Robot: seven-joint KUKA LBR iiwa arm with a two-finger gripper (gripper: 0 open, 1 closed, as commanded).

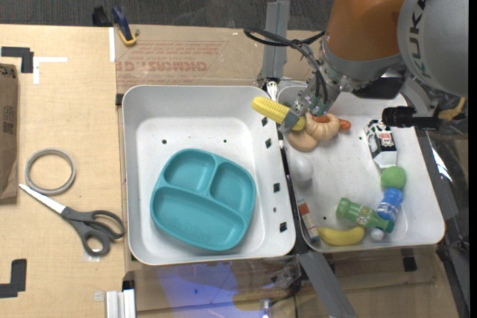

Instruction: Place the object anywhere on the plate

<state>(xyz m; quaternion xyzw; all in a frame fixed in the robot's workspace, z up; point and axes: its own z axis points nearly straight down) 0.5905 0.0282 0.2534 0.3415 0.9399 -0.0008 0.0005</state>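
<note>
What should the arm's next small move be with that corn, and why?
Probably carry it left and slightly toward the camera. The corn sits at the gripper, at the divide between the bins, apparently off the floor; whether it is firmly held is unclear. The teal plate lies in the left bin, lower left of the corn, nothing resting on it.

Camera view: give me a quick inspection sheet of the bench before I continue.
Surface: bench bearing left bin and right bin.
Job's things: teal plate in left bin, nothing on it; yellow corn at the gripper, over the bins' shared wall.
Clutter: in right bin, croissant, banana, green ball, bottle.
Grippers: at the corn; grasp unclear.
Cables: black cable by the wrist.
Surroundings: scissors and tape roll left of the bins.
</note>
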